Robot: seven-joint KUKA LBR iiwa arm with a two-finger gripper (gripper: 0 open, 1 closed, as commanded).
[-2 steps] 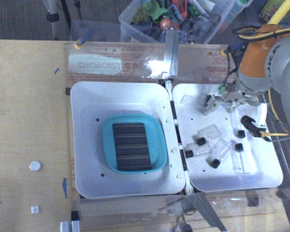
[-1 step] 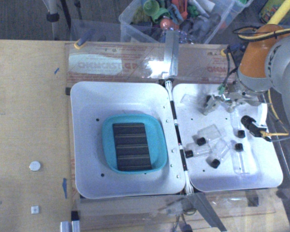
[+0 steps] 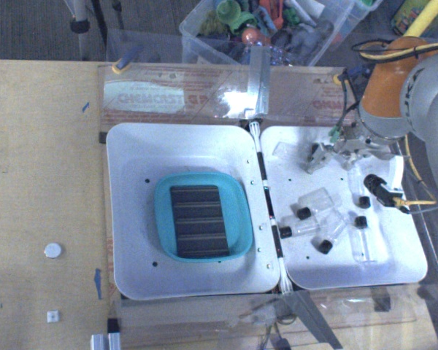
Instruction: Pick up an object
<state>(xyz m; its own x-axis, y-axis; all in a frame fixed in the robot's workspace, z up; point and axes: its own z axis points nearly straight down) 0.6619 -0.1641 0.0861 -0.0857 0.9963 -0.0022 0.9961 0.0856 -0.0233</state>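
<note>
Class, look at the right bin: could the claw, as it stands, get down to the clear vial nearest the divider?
Probably yes. The claw hangs over the right bin, and the vial lies uncovered below it. Other vials lie close beside it, so a clean grab may be awkward.

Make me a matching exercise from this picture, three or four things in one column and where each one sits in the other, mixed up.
Things:
1. teal dish
2. clear vials
3. white disc
4. toy tub

Places:
A. on the wooden bench, left
B. in the left bin
C. beyond the bins, at the top
D. in the right bin

Pairs: 1-B, 2-D, 3-A, 4-C
</note>
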